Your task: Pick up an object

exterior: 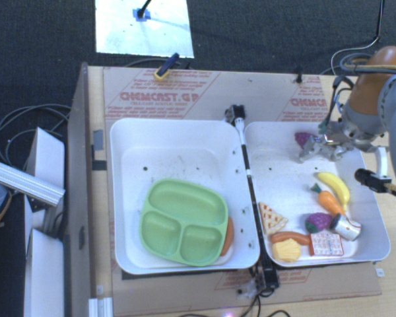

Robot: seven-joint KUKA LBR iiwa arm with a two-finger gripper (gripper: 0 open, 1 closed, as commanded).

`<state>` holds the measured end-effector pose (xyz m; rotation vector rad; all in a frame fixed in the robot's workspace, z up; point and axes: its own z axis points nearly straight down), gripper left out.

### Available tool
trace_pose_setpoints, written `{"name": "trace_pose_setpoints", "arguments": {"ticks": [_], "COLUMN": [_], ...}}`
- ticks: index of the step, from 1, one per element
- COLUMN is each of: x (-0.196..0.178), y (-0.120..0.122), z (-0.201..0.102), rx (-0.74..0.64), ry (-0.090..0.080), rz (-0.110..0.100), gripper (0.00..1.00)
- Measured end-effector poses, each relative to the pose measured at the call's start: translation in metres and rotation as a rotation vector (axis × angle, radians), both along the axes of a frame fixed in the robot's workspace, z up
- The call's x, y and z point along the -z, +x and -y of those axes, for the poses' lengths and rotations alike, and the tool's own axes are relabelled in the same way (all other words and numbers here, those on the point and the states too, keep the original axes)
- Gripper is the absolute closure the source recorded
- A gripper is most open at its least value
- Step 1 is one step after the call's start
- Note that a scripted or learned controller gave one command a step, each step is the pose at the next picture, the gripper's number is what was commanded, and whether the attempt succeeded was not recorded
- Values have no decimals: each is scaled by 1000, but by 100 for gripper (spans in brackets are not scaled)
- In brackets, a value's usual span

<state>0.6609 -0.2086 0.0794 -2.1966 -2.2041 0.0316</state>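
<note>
1. Near edge of the right bin [380,240]: a yellow toy piece [286,249], a sausage [291,237], a printed card [327,244] and a silver can [346,227]; a pizza slice [270,216] lies beside the divider.
2. Just behind them: purple grapes [318,222], a carrot [328,201] and a banana [335,187], close together.
3. Left bin [171,137]: a green divided plate [183,222] at its near edge.
4. Far edge of the right bin: the gripper [322,149] sits low, beside a purple object [305,139]; its state cannot be told.

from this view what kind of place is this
Probably a robot lab test bench for grasping trials: two white bins on a board, toy food such as a banana, and a grey arm with cables.
</note>
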Motion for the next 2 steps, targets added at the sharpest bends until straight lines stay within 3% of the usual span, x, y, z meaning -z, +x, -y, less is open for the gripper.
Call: {"name": "trace_pose_setpoints", "arguments": {"ticks": [1,2], "x": [-1,-5], "y": [0,-66], "z": [-63,-17], "rx": [0,3], "ry": [-5,-9], "rz": [-1,36], "gripper": [0,0]}}
